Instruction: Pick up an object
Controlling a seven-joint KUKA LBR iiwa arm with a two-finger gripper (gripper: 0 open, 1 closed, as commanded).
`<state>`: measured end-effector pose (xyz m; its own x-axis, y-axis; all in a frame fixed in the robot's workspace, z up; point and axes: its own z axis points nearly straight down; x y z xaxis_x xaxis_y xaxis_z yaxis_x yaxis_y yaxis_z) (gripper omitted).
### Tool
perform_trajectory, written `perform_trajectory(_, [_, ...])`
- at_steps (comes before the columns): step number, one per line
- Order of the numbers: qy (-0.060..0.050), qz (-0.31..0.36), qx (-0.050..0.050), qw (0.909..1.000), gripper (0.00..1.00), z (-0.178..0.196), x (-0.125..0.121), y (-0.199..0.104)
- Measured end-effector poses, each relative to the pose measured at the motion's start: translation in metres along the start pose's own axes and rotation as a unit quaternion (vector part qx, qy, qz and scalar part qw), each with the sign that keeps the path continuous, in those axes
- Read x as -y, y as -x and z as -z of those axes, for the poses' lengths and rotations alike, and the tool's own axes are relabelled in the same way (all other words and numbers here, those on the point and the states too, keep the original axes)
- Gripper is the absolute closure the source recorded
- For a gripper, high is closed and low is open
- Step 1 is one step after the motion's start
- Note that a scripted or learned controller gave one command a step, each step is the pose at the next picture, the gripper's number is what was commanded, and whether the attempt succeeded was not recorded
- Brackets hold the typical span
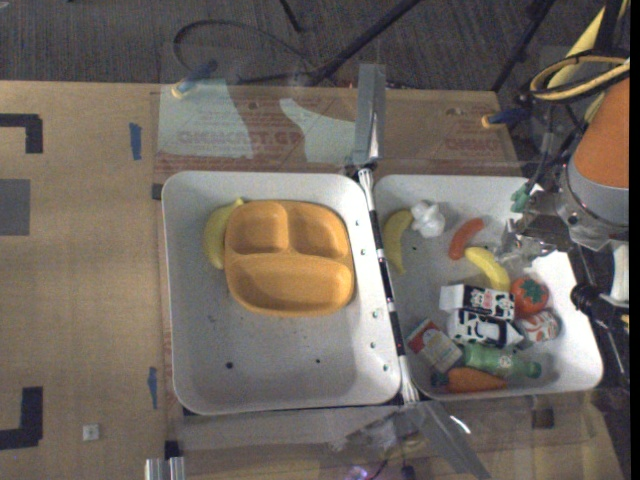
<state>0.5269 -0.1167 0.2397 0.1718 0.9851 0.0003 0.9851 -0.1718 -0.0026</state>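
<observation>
The right bin (575, 368) holds several toy foods. Against its left wall lies a yellow banana (396, 238), with a white garlic bulb (428, 217) beside it. An orange-red chilli (465, 237) and a small yellow banana (487, 267) lie in the middle. A tomato (529, 294), two black-and-white milk cartons (482, 313), a green bottle (497, 360), a carrot (473, 379) and a red-and-white pack (433, 343) crowd the front. My gripper (516, 240) hangs low over the bin's right side, just up and right of the small yellow banana.
The left bin (260, 368) carries an orange divided plate (290, 256) lying on top of another yellow banana (215, 236). A metal divider (380, 268) separates the bins. Cables and tripod legs run along the back of the bench.
</observation>
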Motion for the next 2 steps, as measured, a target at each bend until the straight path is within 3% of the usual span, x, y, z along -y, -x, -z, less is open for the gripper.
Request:
perform_trajectory(1, [0.001,0.001,0.001,1.0000,1.00,0.010,-0.001,0.000])
perform_trajectory(2, [-0.001,-0.064,0.000,0.9980,1.00,0.009,0.037,0.009])
